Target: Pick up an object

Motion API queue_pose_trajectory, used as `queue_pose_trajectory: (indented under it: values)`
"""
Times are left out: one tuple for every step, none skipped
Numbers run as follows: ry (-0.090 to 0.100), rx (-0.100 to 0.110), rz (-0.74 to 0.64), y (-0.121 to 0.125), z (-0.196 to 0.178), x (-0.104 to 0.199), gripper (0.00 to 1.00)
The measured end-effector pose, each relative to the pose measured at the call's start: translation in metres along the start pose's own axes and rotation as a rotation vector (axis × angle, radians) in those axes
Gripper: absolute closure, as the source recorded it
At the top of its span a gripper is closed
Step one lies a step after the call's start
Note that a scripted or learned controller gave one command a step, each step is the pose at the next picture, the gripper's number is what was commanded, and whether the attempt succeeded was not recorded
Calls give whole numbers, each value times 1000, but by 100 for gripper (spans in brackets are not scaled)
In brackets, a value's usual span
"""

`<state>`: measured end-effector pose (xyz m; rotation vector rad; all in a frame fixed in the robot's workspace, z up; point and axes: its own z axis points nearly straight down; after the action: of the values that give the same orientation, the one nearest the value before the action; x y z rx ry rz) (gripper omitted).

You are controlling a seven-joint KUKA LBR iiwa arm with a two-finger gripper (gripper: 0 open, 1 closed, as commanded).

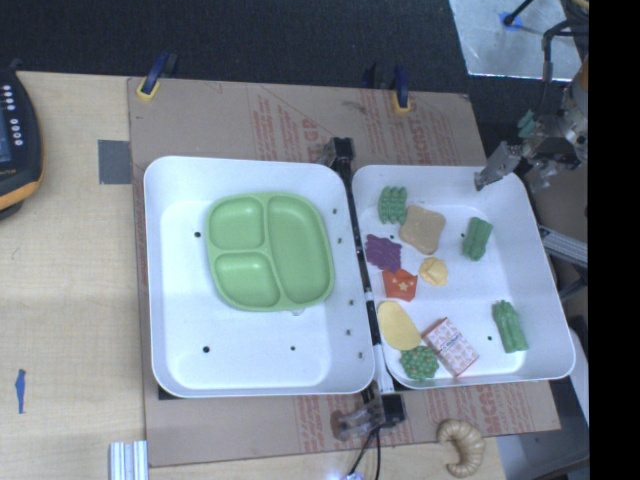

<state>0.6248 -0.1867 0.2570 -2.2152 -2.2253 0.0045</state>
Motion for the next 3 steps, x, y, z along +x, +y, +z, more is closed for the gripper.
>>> queue_pose_trajectory:
  values:
    - [2,12,3,-22,124,-26,0]
    - [1,4,-2,-16,168,-24,0]
    - [0,2,-3,-15,154,-25,100]
